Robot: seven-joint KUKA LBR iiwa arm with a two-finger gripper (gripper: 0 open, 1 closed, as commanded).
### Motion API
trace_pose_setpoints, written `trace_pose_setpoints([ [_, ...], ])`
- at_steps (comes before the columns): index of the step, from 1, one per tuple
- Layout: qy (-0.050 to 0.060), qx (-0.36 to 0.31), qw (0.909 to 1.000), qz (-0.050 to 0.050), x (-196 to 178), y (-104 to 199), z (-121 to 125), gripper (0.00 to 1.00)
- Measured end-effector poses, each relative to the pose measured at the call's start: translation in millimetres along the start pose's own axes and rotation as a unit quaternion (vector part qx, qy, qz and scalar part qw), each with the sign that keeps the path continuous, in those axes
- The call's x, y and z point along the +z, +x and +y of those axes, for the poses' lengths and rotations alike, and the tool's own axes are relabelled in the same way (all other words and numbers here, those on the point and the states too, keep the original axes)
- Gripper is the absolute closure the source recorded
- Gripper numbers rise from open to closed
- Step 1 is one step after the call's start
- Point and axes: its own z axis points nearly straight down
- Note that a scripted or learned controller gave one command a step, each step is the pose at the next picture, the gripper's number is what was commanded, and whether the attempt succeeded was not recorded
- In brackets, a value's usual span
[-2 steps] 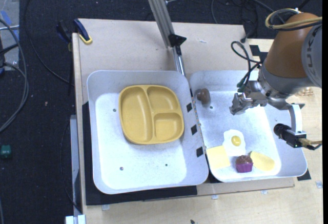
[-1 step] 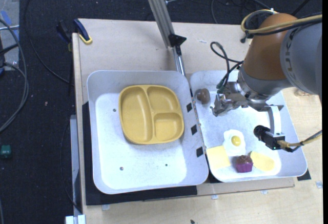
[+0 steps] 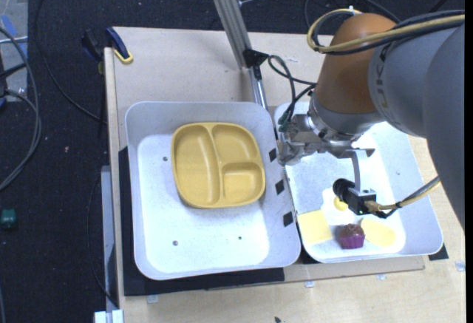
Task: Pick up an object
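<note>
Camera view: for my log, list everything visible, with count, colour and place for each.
bench: 1, tan, under both bins
left bin: 1, white, on the bench
right bin: 1, white, beside the left bin
divided plate: 1, yellow, three compartments, in the left bin
purple block: 1, purple, near the front of the right bin
flat pieces: 2, pale yellow, in the right bin, either side of the purple block
clamp: 1, blue and yellow, at the bench's far left corner
metal pole: 1, silver, slanting down from the top towards the bins
arm: 1, grey with an orange band, reaching in from the right
pincer: 1, metal, over the right bin's left side
</note>
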Motion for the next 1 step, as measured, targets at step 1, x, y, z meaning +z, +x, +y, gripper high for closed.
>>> trace_pose_setpoints([
  [1, -0.001, 0.0, 1.0, 0.0, -18.3, 51.1, 10.9, 1.0],
])
